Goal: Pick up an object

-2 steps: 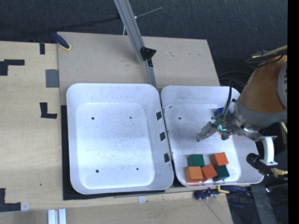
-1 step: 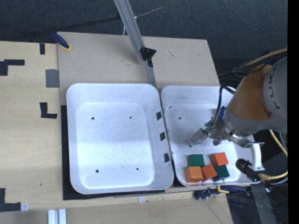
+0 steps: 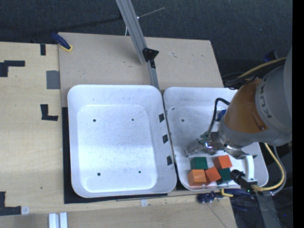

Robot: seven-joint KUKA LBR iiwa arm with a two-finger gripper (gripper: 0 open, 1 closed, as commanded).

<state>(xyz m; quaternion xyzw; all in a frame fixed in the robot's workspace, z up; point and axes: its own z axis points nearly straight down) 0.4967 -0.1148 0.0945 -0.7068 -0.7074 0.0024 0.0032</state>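
While the arm [image 3: 259,110] hides its wrist, the gripper [image 3: 203,145] hovers in the right bin [image 3: 190,103].
Finger state unclear; blocks [image 3: 209,170] lie just beside it, partly covered.

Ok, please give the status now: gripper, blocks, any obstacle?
Gripper low in right bin, holding nothing visible. Orange and green blocks clustered at bin's near corner, just beside it. No obstacle seen.

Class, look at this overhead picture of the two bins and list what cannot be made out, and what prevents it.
- Gripper, camera view: the grey arm's orange-banded wrist overhangs it, so its finger state is unclear.
- Small orange and green blocks in the right white bin: packed together and partly under the arm, so their count is uncertain.
- Right bin's far right side: hidden beneath the arm.
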